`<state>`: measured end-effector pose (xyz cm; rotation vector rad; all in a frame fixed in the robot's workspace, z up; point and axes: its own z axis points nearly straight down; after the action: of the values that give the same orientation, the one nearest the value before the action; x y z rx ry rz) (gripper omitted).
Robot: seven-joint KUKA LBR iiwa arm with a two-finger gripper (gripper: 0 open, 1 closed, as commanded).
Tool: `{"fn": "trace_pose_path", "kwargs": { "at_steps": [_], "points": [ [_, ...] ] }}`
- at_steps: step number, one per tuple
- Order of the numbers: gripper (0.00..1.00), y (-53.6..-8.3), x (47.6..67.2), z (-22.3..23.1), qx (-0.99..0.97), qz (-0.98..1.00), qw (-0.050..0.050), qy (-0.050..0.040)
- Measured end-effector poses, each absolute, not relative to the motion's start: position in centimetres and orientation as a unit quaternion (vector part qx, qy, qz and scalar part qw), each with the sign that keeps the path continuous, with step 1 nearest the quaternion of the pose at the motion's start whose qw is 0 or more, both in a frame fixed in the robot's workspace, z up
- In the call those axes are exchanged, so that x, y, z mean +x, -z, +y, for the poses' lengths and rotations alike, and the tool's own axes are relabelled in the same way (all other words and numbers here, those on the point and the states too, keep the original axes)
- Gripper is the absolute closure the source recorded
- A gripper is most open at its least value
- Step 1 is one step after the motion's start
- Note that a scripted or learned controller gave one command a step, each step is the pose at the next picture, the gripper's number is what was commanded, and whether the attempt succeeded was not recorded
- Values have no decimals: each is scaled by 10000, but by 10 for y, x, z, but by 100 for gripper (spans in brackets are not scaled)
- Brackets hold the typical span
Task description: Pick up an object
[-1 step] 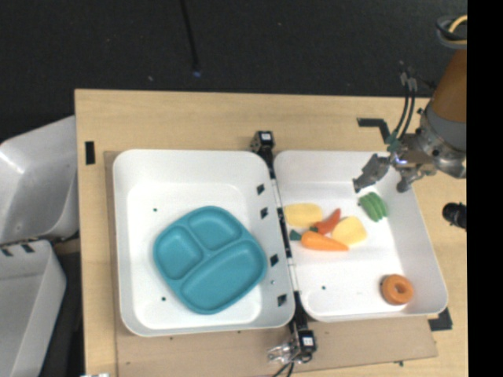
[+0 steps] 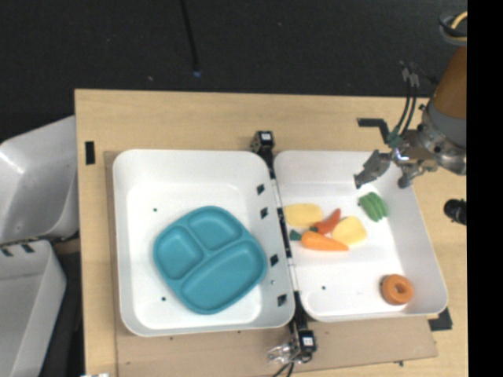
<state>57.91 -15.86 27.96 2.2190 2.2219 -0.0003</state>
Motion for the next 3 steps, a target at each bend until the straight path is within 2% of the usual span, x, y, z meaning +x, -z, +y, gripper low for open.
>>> {"fn": "trace_pose_path", "kwargs": {
  "at_steps": [2, 3],
  "points": [
    [0, -178, 573, -155, 7078, 7064, -6, 15],
    [0, -128, 582, -158, 7090, 7052, -8, 16]
  ]
}}
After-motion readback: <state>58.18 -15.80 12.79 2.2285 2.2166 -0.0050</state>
